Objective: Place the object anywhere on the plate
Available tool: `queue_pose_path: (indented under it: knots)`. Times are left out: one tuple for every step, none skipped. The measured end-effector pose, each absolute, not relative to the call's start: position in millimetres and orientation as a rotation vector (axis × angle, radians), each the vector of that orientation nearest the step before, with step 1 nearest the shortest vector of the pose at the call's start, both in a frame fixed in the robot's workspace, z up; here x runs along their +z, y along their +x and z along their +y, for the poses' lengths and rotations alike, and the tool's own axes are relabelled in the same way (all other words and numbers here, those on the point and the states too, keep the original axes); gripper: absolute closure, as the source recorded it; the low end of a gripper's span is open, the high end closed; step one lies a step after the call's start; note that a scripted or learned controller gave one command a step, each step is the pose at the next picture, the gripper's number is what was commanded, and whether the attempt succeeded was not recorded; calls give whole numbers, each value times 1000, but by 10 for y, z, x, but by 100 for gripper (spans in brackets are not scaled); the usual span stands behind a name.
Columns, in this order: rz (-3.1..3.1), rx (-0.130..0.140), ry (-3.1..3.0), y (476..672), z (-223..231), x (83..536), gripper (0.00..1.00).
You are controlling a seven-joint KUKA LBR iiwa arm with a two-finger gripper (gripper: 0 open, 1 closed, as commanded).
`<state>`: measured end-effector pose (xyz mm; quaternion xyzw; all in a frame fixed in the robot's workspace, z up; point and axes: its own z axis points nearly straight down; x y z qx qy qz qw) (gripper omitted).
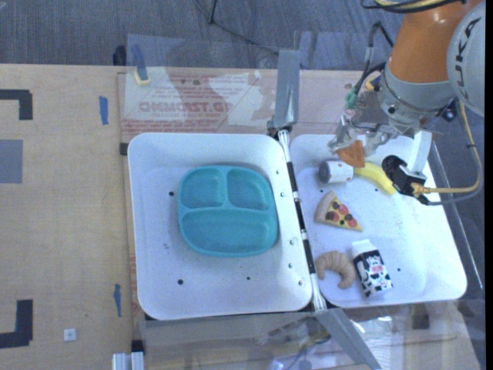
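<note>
Both white bins (154,284) are viewed from one fixed camera above the bench (54,206). The scene is seen downward at a slant.

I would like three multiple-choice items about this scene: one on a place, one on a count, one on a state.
1. Where does the teal divided plastic plate lie?
A. left white bin
B. right white bin
C. on the bench

2. How many compartments has it?
A. two
B. three
C. five

3. What lies on the plate?
A. the pizza slice
B. the croissant
C. nothing

Key: 1 A, it sits in the left white bin. 2 B, two small above one large. 3 C, the toy pizza slice and brown toy croissant lie in the right white bin.
</note>
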<state>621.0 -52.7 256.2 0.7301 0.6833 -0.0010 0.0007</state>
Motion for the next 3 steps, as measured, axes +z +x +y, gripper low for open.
queue_pose_path:
  knots:
    - [2194,-1,2250,5974,247,1977,100]
    - [2267,2,2174,6099,863,1982,100]
    - [2266,2,2174,6100,860,1984,0]
